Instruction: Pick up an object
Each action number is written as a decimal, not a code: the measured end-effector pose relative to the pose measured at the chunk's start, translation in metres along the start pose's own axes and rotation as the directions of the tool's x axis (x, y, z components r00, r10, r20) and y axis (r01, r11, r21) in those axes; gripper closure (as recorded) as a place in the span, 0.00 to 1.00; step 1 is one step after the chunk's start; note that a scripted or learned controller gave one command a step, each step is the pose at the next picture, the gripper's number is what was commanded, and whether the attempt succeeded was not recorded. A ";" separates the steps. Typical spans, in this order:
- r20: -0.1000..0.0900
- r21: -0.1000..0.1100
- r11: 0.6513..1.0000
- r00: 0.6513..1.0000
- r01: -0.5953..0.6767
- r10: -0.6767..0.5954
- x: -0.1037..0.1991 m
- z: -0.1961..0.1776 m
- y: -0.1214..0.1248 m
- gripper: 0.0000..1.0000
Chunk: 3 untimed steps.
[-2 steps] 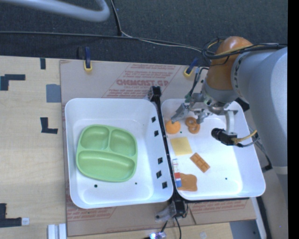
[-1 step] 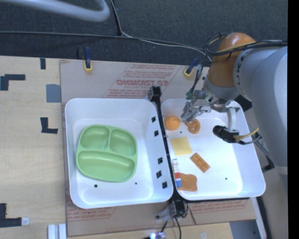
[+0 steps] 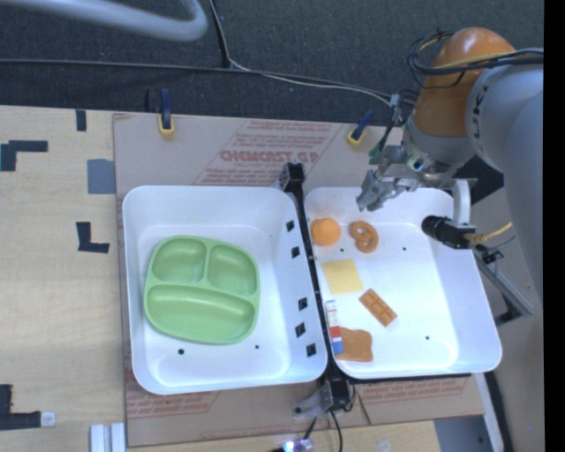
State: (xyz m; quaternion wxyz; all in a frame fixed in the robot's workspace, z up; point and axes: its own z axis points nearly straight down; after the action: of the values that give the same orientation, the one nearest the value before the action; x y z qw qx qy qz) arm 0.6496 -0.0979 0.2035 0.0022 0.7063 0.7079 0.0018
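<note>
The gripper (image 3: pixel 372 196) hovers over the right bin's (image 3: pixel 459 300) far edge, fingers slightly apart and holding nothing. Just below it lie a pretzel (image 3: pixel 363 236) and an orange ball (image 3: pixel 326 231), with a yellow square (image 3: pixel 342 275), brown bar (image 3: pixel 377 307) and brown toast (image 3: pixel 355 344) nearer. A green tray (image 3: pixel 201 289) sits in the left bin (image 3: pixel 159 207).

Even, bright overhead light; the white bins (image 3: pixel 402 353) glare slightly, shadows stay soft and short, detail is a bit grainy, and a pale blurred bar (image 3: pixel 132 18) crosses the top-left

Single fixed camera above the bench, angled down on both white bins (image 3: pixel 221 199).
</note>
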 end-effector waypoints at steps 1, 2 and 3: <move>-0.001 0.004 1.000 1.000 0.000 0.000 0.001 -0.018 0.001 1.00; -0.002 0.006 1.000 1.000 0.005 -0.005 0.055 -0.027 0.004 1.00; -0.002 0.008 1.000 1.000 0.004 -0.004 0.110 -0.016 0.006 1.00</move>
State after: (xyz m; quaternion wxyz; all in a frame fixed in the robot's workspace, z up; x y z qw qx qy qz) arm 0.6548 0.0122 0.2195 -0.0014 0.7048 0.7094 -0.0005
